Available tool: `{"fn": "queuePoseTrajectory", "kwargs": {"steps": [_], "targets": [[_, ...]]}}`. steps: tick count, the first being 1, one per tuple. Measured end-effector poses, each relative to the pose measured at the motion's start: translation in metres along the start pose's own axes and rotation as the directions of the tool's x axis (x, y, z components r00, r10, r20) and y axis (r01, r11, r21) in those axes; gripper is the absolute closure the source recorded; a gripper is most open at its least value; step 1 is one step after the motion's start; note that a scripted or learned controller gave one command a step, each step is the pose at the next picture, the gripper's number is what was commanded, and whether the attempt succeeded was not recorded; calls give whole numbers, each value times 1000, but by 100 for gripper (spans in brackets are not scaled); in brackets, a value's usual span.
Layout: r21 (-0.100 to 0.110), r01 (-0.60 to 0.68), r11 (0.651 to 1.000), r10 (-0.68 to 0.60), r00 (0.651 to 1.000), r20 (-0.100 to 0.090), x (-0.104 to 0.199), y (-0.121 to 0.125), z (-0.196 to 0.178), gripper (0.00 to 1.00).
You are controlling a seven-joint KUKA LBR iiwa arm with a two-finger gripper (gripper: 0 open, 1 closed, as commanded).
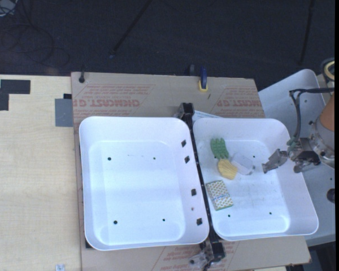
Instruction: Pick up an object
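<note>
1. Gripper (pixel 279 161) hangs over the right bin (pixel 296 222), near that bin's right wall; its two fingers stand apart with nothing between them.
2. One dark finger (pixel 273 161) reaches toward the middle of the right bin, and the other (pixel 304 162) sits closer to the right wall.
3. Just left of the gripper lies a clear plastic piece (pixel 244 164), hard to make out against the white floor of the bin.
4. Touching that clear piece on its left is a yellow object (pixel 226 169), its long axis running slantwise from upper left to lower right.
5. A green object (pixel 218 148) lies just above the yellow one, its long axis running roughly from the far wall toward the near wall, top tilted slightly left.
6. A small patterned packet (pixel 219 194) sits below the yellow object, near the divider, turned a little off square.
7. On the other side of the divider is the left bin (pixel 89 179).
8. Both bins rest on a brown board (pixel 130 95).
</note>
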State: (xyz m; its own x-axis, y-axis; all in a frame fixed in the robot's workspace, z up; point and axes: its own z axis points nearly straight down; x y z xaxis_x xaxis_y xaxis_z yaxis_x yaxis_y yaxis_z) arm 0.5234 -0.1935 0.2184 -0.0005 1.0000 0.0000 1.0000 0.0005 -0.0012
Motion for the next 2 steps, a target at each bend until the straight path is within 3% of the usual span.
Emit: {"fn": "queuePoseTrajectory", "kwargs": {"steps": [1,2], "targets": [[1,0,1000,0,1000,-1,-1,0,-10,100],[-1,-2,1000,2,1000,0,-20,-49,-57,100]]}}
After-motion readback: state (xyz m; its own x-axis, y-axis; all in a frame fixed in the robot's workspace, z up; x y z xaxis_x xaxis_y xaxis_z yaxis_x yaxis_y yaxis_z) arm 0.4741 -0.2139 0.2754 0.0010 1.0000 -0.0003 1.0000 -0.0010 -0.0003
